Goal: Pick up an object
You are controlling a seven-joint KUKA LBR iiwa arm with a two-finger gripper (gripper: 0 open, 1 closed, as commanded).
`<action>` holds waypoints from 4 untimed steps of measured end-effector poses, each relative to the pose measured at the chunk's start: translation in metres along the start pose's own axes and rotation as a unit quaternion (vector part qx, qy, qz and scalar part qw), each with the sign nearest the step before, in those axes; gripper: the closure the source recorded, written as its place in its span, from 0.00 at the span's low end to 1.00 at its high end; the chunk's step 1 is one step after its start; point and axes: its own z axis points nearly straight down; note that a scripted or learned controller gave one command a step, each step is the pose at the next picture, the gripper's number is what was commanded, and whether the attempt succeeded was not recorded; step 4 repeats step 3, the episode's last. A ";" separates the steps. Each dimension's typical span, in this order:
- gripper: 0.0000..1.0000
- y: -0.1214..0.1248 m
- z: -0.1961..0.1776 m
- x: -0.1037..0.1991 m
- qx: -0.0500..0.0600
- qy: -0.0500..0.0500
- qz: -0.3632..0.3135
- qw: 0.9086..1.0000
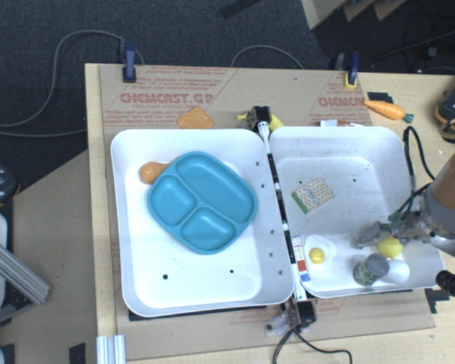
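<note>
The bench board [212, 89] bears red print reading "CHEMCAST GP", repeated partly at right.

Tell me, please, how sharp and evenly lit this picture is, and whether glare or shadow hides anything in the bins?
In the camera view the light is soft and even, with only faint shadows under the blue plate; the white bins look bright, nearly washed out, though nothing is lost; the whole frame is slightly soft, and the gripper by the yellow ball is blurry.

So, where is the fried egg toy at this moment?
The fried egg toy lies in the right bin, near its front left corner, left of the grey can and the yellow ball.
</note>
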 end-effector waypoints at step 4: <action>1.00 0.065 -0.104 0.172 -0.004 -0.005 -0.001 1.000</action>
